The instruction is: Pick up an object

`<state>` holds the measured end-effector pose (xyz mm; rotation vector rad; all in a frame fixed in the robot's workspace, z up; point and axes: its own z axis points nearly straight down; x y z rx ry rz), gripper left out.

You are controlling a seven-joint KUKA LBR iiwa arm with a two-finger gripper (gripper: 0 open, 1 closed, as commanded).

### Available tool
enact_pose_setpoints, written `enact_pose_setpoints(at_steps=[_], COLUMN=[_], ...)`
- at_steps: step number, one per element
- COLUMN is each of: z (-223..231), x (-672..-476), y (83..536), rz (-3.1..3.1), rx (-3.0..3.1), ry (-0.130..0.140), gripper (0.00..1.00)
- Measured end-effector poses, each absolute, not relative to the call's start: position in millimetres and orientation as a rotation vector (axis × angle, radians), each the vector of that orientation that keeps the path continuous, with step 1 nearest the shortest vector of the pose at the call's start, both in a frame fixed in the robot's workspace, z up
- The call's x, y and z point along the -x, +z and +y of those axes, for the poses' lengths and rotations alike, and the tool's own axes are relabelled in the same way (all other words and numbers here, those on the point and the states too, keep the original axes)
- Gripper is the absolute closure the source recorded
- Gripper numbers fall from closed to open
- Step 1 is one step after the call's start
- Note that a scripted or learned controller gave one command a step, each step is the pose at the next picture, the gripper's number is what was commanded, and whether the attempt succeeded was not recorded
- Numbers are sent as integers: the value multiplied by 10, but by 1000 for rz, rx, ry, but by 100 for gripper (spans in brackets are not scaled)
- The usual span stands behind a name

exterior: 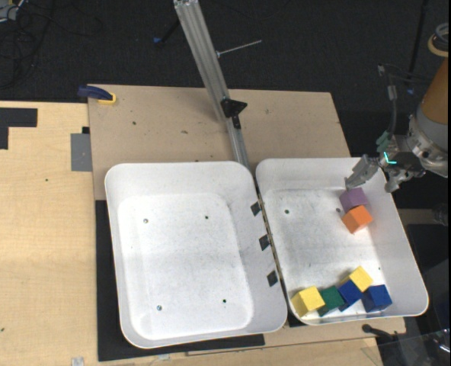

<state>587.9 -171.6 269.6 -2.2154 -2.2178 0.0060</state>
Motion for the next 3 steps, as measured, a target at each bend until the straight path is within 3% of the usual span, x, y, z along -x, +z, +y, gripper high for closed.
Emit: enact_pose_setpoints(at_steps=[1,3], z=[-1716,-1556], x=[-5887,-5870], y=[2723,1564], rz=[-2221,-2216], rx=[2218,2215], ry=[2,8], gripper=[0,0])
